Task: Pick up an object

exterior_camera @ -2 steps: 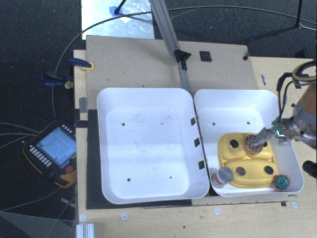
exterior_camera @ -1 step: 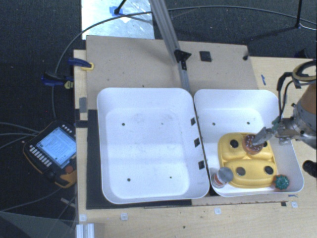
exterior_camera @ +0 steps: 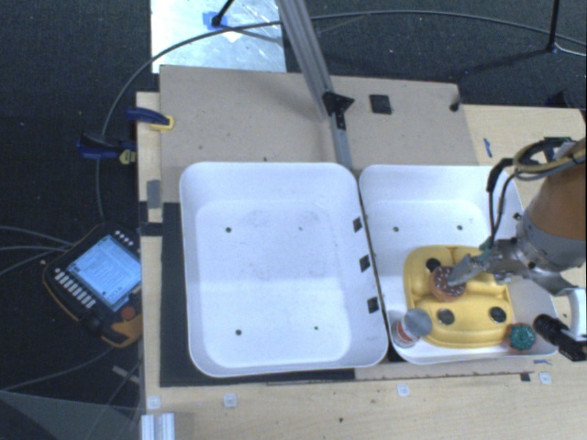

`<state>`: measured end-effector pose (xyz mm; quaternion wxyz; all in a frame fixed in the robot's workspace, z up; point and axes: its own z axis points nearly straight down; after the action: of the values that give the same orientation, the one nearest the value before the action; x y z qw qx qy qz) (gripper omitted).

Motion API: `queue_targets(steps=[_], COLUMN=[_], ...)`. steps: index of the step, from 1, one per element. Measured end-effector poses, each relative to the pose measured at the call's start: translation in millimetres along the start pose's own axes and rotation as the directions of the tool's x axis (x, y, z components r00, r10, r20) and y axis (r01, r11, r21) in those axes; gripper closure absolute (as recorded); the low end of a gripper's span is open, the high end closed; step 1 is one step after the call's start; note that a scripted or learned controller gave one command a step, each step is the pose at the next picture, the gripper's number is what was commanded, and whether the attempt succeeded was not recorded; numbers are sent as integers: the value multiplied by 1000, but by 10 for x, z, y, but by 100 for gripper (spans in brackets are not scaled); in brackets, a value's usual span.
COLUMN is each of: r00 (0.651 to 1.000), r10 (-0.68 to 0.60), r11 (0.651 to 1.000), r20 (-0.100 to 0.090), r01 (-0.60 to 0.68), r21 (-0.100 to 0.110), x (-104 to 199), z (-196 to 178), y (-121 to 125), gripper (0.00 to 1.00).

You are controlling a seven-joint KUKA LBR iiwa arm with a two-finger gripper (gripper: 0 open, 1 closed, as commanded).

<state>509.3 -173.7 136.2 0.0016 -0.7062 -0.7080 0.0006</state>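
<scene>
Tool (exterior_camera: 456,273) low over yellow toy (exterior_camera: 459,308) in right bin (exterior_camera: 413,200), by brown piece (exterior_camera: 446,283); jaw state can't tell. Placed for grab, prob.

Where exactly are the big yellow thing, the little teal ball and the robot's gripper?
yellow thing (exterior_camera: 463,324): camera view, on its flat top, in the right bin.
teal ball (exterior_camera: 522,338): camera view, on its rounded top, at the right bin's near corner.
gripper (exterior_camera: 454,276): camera view, at its tip, over the yellow thing.
</scene>
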Motion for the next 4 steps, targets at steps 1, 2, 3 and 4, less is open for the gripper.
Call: queue_targets(steps=[1,2,3,4], r00=[1000,1000,1000,1000], r10=[-3,-3,-3,-4], r11=[1000,1000,1000,1000], r20=[5,0,3,3], r01=[3,3,3,4], r21=[-17,-13,-10,-8], x=[-12,-4,43,42], z=[82,-8,-626,-902], y=[48,44,15,30], gripper=[0,100,100,100])
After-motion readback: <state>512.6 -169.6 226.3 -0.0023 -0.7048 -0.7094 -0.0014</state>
